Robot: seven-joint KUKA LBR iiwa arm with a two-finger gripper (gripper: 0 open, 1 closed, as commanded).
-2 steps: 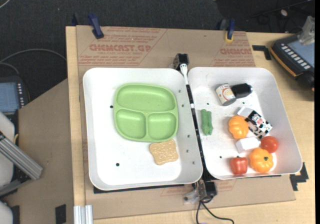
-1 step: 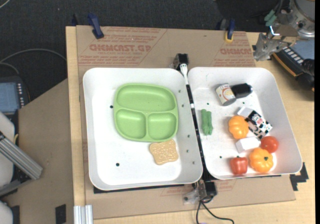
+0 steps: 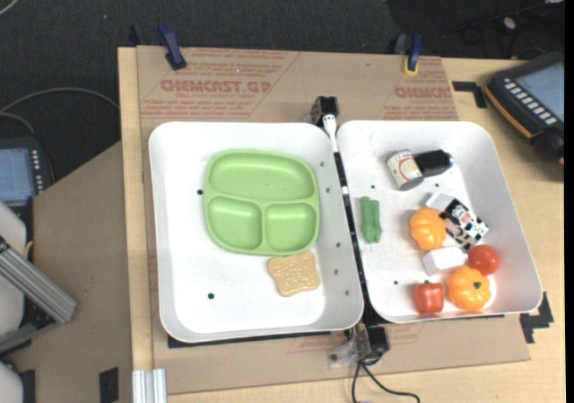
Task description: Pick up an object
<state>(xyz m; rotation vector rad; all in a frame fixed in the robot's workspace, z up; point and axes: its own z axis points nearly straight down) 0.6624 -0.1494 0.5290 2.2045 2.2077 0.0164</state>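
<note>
The right bin (image 3: pixel 502 168) holds several small toy foods. A white can with a black cap (image 3: pixel 415 165) lies near its back. A green pea pod (image 3: pixel 369 219) lies by the inner wall. An orange bell pepper (image 3: pixel 427 229), a black-and-white cow-print carton (image 3: pixel 461 220) and a white block (image 3: pixel 443 259) cluster in the middle. A red tomato (image 3: pixel 482 259), an orange pumpkin-like fruit (image 3: pixel 468 288) and a red pepper (image 3: pixel 429 297) sit at the front. The left bin (image 3: pixel 175 240) holds a green divided plate (image 3: pixel 262 201) and a tan cracker (image 3: pixel 294 274).
Both bins rest on a cardboard sheet (image 3: pixel 233 78) clamped to the bench. A tablet-like device (image 3: pixel 534 96) lies at the right edge. A metal rail (image 3: pixel 36 289) lies at the left.
</note>
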